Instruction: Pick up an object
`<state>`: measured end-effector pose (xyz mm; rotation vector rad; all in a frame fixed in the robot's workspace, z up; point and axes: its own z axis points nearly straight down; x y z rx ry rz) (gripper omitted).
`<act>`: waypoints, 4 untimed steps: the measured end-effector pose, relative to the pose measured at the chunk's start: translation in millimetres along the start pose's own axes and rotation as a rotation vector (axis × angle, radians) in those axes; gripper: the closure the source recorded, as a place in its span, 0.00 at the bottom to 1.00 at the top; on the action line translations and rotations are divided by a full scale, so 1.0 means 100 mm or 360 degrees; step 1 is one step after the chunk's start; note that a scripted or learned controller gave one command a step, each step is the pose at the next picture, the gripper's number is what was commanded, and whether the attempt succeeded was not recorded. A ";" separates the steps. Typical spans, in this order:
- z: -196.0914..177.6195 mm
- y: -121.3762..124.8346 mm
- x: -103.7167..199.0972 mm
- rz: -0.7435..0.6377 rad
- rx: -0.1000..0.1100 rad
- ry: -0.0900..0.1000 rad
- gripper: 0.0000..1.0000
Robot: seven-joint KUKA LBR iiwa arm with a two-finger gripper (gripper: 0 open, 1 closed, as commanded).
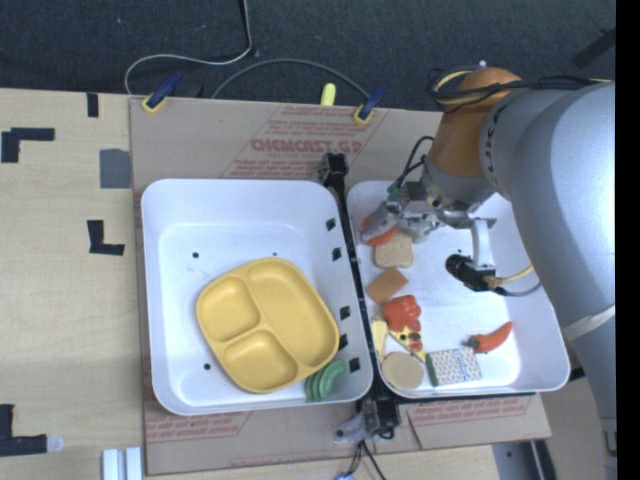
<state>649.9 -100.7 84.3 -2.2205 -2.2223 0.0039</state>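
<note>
The toast point(394, 253) is sitting near the top left of the right bin point(535, 353), and the gripper point(403, 218) is hanging right over its upper edge, maybe touching, with a small red piece point(381, 237) poking out just beside it. Honestly can't tell what the claw is doing from here, the metal bits are blocking everything. Going down the bin's left side there's a brown wedge point(388, 286), a red pepper point(401, 312), a yellow piece point(380, 334), a tan disc point(403, 371) and a checkered block point(456, 366). A chili point(492, 338) is lying further right. The left bin point(170, 228) is holding a yellow tray point(265, 323) and a green thing point(326, 379) at its bottom right corner.
</note>
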 end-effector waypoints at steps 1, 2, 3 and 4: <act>0.00 0.19 -0.02 -0.0003 -0.0003 0.0004 0.00; 0.00 0.03 0.06 0.0001 0.0001 0.0001 0.00; 0.00 0.14 0.06 -0.0002 0.0004 0.0000 0.00; -0.09 0.14 0.06 -0.0001 0.0001 0.0002 1.00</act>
